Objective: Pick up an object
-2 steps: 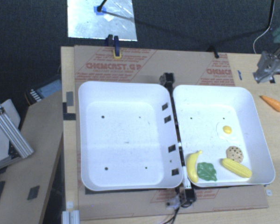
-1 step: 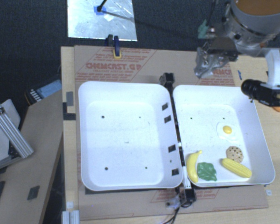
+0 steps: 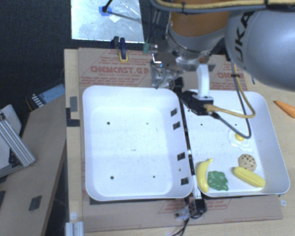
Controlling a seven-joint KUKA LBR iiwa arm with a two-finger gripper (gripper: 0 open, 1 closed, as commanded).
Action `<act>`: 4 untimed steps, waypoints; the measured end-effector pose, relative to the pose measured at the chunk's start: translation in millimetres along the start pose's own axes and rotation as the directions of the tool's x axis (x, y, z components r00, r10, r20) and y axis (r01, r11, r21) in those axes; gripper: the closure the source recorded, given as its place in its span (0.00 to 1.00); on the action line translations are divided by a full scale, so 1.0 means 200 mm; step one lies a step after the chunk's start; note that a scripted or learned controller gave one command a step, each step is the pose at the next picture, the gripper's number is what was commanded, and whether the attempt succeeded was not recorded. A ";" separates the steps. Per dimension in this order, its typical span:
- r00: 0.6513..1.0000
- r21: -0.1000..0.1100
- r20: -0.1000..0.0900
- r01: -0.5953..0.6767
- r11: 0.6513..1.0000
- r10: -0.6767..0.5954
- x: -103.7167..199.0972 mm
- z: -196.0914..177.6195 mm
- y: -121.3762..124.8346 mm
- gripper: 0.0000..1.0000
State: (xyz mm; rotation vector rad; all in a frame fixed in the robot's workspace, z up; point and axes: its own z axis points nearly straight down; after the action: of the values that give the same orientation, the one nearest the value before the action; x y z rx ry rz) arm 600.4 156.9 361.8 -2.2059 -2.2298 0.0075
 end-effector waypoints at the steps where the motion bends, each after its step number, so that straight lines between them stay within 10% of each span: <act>1: 1.000 -0.001 -0.002 0.003 1.000 -0.003 0.42 0.15 -0.34 1.00; 3: 1.000 -0.011 0.000 -0.011 1.000 0.011 0.38 1.05 0.22 1.00; 4: 1.000 -0.011 -0.001 -0.010 1.000 0.010 0.39 0.90 0.30 1.00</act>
State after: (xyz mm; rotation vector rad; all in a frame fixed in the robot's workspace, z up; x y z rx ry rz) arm 657.5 234.7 181.8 -2.2223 -2.2230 -0.0062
